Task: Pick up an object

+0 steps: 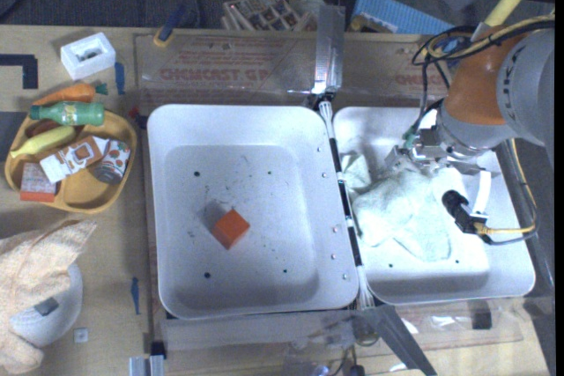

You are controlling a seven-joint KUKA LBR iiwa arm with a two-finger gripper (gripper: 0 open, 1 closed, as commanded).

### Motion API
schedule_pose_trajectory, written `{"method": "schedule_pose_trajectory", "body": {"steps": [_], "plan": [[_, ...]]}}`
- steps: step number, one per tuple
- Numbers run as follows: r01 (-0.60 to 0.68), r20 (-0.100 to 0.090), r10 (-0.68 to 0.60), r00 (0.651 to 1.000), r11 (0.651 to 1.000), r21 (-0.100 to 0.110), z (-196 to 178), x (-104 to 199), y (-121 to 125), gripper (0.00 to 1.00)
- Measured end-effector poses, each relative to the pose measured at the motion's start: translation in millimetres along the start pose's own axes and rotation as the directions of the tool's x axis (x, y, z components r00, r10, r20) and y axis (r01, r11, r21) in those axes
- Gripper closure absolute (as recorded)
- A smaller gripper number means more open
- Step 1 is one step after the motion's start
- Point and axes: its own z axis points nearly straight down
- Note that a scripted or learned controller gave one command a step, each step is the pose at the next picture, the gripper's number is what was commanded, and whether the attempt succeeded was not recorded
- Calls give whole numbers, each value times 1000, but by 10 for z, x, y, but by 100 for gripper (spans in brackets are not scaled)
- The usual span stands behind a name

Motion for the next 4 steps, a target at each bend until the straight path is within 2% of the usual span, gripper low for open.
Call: {"method": "schedule_pose_trajectory", "body": {"steps": [1,2,3,4], "plan": [[4,0,-4,1000,1000,3,-580,-507,-124,0],[-99,0,99,995,995,-2,-10,71,-227,0],[-119,1,119,993,993,3,-109,-584,-323,0],[-141,1,141,990,990,4,-1108,-802,-218,0]]}}
